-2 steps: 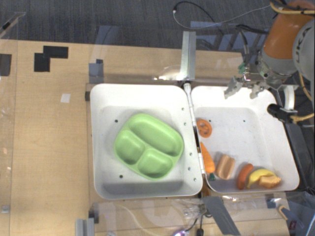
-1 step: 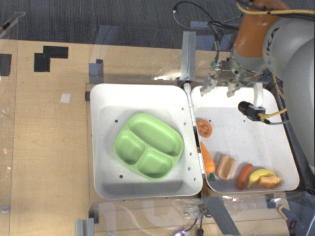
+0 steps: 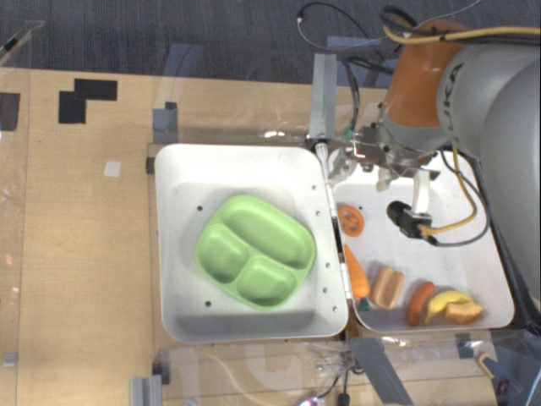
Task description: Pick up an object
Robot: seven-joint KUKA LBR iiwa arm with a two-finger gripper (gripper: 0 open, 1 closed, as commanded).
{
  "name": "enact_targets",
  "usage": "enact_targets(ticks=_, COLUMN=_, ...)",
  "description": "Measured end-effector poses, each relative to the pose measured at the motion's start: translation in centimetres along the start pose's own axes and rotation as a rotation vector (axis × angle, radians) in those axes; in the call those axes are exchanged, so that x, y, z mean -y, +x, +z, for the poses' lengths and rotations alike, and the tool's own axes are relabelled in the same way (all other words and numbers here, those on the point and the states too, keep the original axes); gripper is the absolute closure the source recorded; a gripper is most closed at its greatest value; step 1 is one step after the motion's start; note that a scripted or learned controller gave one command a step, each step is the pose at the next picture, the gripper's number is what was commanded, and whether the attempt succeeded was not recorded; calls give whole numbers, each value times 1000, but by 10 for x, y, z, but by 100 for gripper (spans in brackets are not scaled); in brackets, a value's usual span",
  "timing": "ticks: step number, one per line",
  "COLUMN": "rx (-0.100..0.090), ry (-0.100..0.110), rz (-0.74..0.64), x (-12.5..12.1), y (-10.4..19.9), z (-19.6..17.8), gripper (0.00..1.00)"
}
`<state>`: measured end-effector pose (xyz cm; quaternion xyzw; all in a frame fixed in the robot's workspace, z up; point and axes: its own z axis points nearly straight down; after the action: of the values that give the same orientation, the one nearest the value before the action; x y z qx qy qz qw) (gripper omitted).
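Note:
My gripper (image 3: 399, 178) hangs over the back of the right bin (image 3: 473, 252), below the orange wrist band. Nothing shows between its tips. Several food items lie in that bin. A round orange slice (image 3: 351, 220) sits near the left wall, left of the gripper and a little nearer the front. A carrot (image 3: 357, 275) lies along the left wall nearer the front. Beside it are a tan bread roll (image 3: 388, 287), a red-orange piece (image 3: 420, 303), a yellow banana (image 3: 446, 301) and a peach-coloured chunk (image 3: 467, 313) in a row along the front edge.
The left bin (image 3: 177, 184) holds a green divided plate (image 3: 254, 250). A black part with a yellow cable (image 3: 407, 219) hangs below the wrist over the right bin's middle. The grey arm covers the right bin's back right corner.

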<state>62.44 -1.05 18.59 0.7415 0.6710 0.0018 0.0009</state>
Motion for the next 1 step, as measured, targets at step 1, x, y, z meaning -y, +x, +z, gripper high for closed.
enact_targets(ticks=1, rx=0, ry=1, rz=126, x=49, y=9, z=-48, gripper=0)
